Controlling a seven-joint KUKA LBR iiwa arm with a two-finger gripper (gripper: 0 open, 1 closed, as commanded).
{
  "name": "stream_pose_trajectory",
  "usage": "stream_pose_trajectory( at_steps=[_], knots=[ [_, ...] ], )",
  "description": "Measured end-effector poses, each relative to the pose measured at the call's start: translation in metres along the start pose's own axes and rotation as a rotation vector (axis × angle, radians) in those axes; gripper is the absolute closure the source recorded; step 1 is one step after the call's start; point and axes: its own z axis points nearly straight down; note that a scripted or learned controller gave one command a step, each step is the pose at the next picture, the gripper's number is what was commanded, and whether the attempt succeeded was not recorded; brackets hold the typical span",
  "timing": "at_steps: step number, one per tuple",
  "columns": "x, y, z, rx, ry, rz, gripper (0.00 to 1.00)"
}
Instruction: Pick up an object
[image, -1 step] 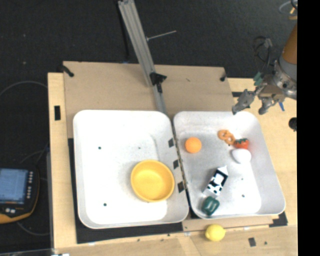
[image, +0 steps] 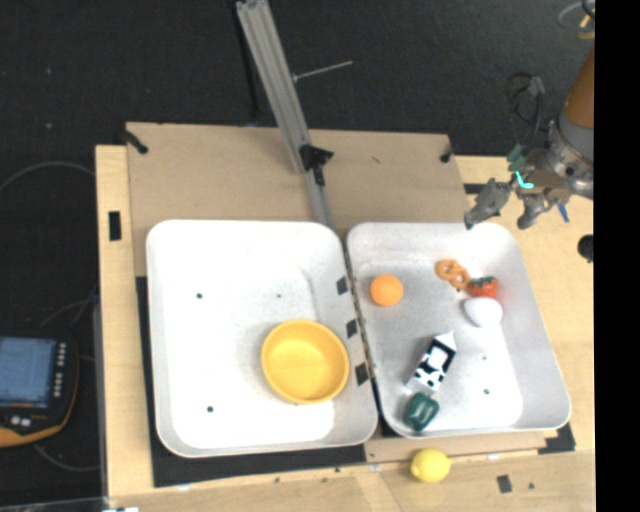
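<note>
My gripper (image: 510, 207) hangs at the far right, above the back right corner of the right bin (image: 520, 400). Its two fingers stand apart, open, with nothing between them. In the right bin lie an orange ball (image: 387, 290), a pretzel-shaped piece (image: 451, 271), a red tomato-like object (image: 483, 287), a white egg shape (image: 483, 312), a black and white cow toy (image: 433, 363) and a dark green object (image: 421, 410). A yellow bowl (image: 304, 360) sits in the left bin (image: 200, 260), near its right wall.
A yellow lemon (image: 430, 465) lies on the bench outside the bins, in front of the right bin. A grey metal rail (image: 280, 85) slants down from the back to the gap between the bins. A handheld pendant (image: 35, 385) lies at far left.
</note>
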Motion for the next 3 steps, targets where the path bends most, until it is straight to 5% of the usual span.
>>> stream_pose_trajectory(
  at_steps=[3],
  knots=[
    [0.008,-0.011,0.148,0.006,0.001,0.004,0.00]
  ],
)
